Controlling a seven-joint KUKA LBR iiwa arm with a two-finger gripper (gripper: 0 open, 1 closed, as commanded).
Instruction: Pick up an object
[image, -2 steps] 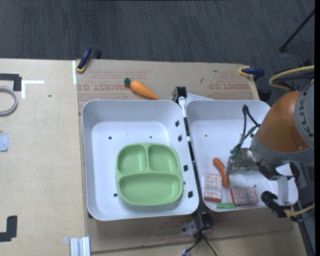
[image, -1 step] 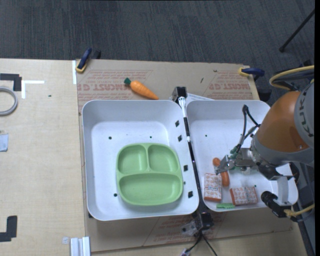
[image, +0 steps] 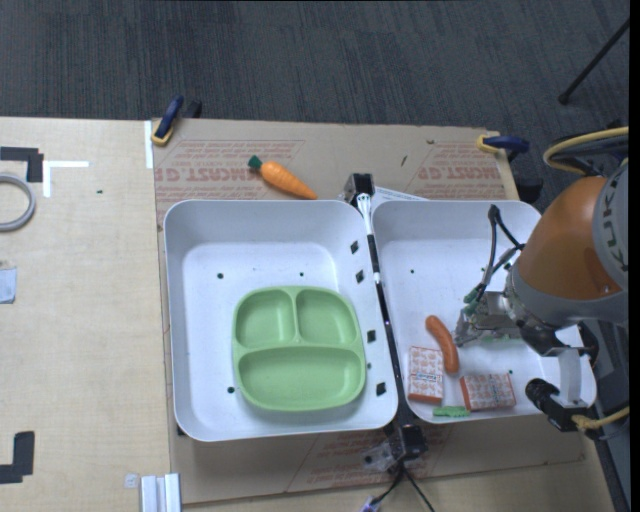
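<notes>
Camera view: single slanted look down on the desk (image: 80, 330) with two shallow white bins.
Right bin (image: 440, 235): smooth, glossy plastic; holds a sausage (image: 442, 343), orange-red and rounded, plus two flat printed cards (image: 426, 375), one (image: 488, 391) nearer the arm.
Left bin (image: 200, 240): holds a pale green plate (image: 298, 347), matt, three compartments, rounded corners.
Outside the bins: a toy carrot (image: 283, 178), tapered, on brown cardboard.
Hand (image: 478, 322): low in the right bin, just beside the sausage; whether it is clenched or released cannot be told.
Risk: the sausage's round, slick form may roll aside or squirt free if pinched off-centre; the cards lie too flat for an easy grip.
</notes>
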